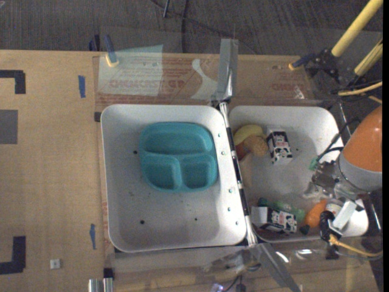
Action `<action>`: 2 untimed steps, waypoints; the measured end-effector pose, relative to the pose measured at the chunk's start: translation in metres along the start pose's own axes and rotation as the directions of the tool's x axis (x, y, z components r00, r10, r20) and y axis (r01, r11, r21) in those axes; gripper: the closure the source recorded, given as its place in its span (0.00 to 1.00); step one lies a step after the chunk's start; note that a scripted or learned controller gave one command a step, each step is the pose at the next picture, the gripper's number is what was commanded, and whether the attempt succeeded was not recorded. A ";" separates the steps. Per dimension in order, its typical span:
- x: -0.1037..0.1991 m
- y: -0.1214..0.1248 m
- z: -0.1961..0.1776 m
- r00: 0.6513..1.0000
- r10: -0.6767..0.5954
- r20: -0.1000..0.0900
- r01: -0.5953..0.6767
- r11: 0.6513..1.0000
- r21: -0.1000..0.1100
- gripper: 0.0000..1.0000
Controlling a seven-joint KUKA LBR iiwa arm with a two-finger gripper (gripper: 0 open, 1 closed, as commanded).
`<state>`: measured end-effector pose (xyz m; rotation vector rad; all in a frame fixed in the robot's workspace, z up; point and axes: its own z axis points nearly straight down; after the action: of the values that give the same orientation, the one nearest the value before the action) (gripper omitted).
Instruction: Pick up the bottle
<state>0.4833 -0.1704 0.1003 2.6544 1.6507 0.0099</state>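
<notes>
Camera view, one moment, items as I read them from the remote desk.

1. Gripper [320, 186]: low over the right side of the right bin [331, 117], below the grey arm [364, 154] with its orange band. I cannot tell how far open it is. I see nothing held in it. It stands just beyond an orange item [316, 213]; whether the two touch, I cannot tell.

2. Bottle [282, 218]: what I take for it lies on its side against the near wall of the right bin, green with a black-and-white label, just left of the orange item. It is near the gripper but apart from it.

3. Other contents of the right bin: a small black-and-white carton [279, 146], upright, toward the far side; left of it a brown lump [258, 145] touching a yellow fruit [248, 131] in the far left corner.

4. Left bin [121, 224]: one teal divided tray [177, 156], lying flat, slightly toward the far side.

5. Bench [48, 181]: brown board surface, with black corner marks [15, 81] at the left edge and strips of blue tape [81, 85]. A clear sheet [152, 75] with faint lettering lies just beyond the bins.

6. Room: dark floor [73, 11] beyond the bench, with black cables [173, 5] trailing across it. Yellow poles [358, 20] slant in at the far right corner.
</notes>
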 end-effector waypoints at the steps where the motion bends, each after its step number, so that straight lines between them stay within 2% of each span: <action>1: 0.022 0.058 0.010 0.998 0.065 -0.002 -0.065 0.998 0.005 1.00; 2: 0.069 0.060 -0.065 0.896 0.444 0.007 -0.444 0.896 0.018 1.00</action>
<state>0.5668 -0.1339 0.1661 2.9770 1.0076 -0.0041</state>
